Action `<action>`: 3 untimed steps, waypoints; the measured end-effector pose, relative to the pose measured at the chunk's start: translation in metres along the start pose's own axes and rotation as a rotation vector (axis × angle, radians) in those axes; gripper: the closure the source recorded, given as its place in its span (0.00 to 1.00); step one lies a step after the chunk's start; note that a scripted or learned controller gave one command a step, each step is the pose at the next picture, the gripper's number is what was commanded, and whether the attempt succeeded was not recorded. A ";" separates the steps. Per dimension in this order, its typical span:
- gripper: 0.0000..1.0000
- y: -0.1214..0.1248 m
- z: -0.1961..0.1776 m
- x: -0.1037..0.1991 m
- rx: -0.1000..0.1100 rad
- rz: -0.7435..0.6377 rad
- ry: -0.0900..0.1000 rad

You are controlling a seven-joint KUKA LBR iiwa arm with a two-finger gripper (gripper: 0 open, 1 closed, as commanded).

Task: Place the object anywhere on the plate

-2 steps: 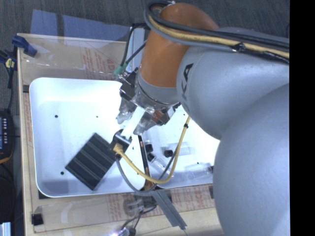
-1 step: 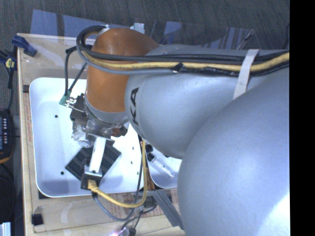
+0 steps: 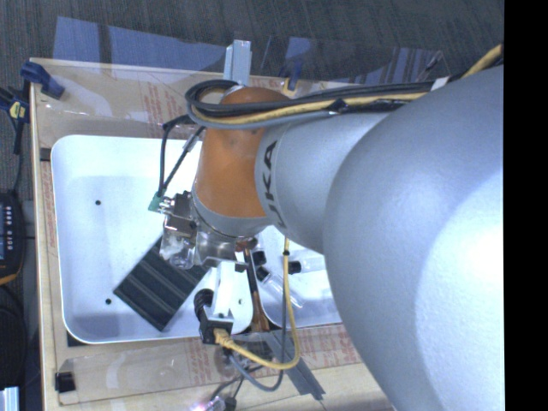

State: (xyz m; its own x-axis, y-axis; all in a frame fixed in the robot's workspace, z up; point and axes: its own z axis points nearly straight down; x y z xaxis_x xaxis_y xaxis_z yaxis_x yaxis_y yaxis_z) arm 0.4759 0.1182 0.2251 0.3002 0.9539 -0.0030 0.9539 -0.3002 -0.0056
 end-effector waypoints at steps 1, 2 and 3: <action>1.00 0.000 -0.009 0.001 0.004 -0.007 -0.001; 1.00 0.075 0.122 0.072 0.003 0.166 -0.001; 1.00 0.122 0.060 0.071 -0.003 -0.261 0.002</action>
State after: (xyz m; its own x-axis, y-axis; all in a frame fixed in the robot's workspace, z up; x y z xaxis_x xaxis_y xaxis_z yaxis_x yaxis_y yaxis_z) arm 0.6134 0.1493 0.1645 0.0437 0.9990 0.0002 0.9990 -0.0437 -0.0033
